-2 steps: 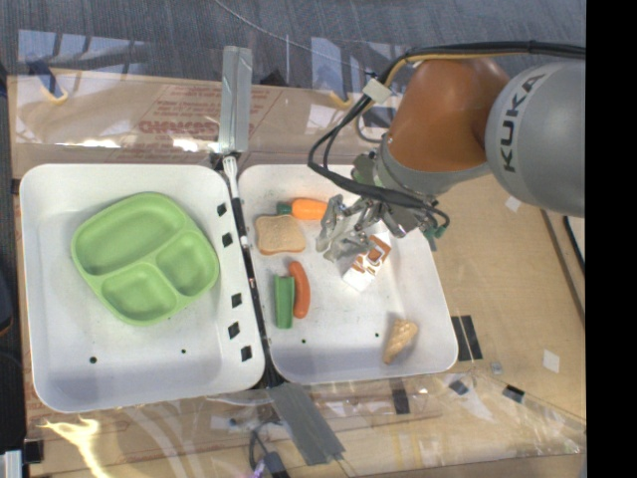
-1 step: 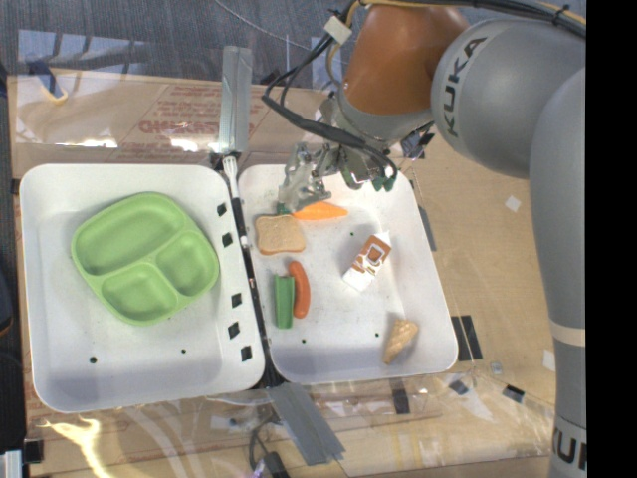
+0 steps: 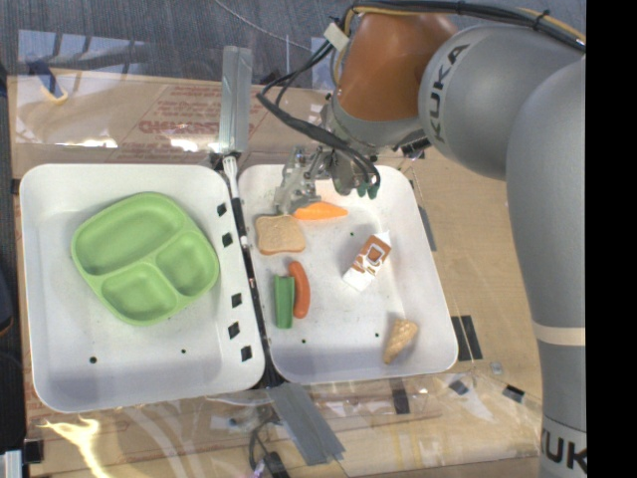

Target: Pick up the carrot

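The carrot (image 3: 320, 210) is seen lying in the right bin (image 3: 428, 267) beside the toast (image 3: 280, 234), not yet lifted, the gripper (image 3: 299, 182) poised just above, its finger state impossible to tell.

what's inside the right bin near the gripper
Below the gripper the right bin holds a carrot, toast, sausage, green vegetable, carton, bread roll.
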Robot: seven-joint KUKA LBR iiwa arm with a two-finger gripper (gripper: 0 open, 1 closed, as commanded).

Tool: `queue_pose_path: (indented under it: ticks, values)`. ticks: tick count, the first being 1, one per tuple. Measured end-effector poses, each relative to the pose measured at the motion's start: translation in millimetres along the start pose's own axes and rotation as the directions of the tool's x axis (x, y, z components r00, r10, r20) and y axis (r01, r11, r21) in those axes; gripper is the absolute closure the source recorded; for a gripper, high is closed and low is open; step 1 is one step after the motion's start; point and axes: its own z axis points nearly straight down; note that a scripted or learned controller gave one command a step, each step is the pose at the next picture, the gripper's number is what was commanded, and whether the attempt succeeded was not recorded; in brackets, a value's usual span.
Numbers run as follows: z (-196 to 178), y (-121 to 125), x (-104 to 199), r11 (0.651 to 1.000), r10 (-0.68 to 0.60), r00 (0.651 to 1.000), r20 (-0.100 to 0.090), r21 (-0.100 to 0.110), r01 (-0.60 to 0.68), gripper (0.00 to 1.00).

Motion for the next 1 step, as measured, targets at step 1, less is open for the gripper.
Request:
queue_pose_path:
  ticks: [1]
  values:
    - [-0.4, 12.6, -2.5, 0.950, 0.311, 0.950, 0.003, 0.000, -0.311, 1.00]
